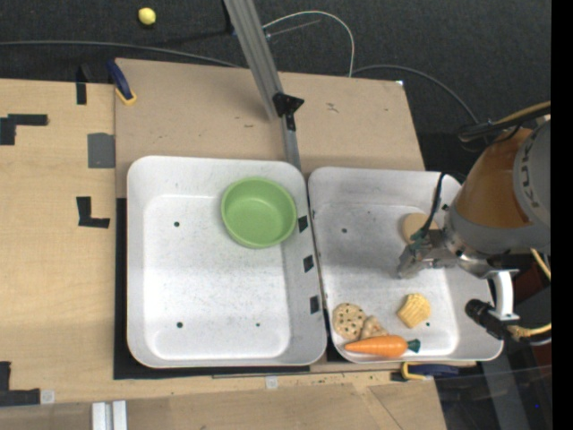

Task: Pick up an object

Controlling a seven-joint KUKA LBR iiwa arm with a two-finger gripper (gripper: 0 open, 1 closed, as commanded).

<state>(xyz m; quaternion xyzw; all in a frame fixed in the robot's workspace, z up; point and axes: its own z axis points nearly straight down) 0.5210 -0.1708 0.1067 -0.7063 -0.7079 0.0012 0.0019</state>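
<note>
Gripper (419, 260) low in the right bin (358, 186), grip state unclear. Yellow ridged toy corn chunk (413, 311) at lower right: light, rigid, probably slick — pinch across its flat sides.

One camera sat fixed above me, mid-distance, looking down slantwise on both white bins (143, 240). My arm (501, 195) entered from three o'clock; bench (54, 240) ran to nine.

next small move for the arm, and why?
Probably shift the end effector toward the near edge of the right bin and descend over the yellow piece. It hangs above bare bin floor, with that piece the closest thing, apart from the cookies and carrot.
</note>
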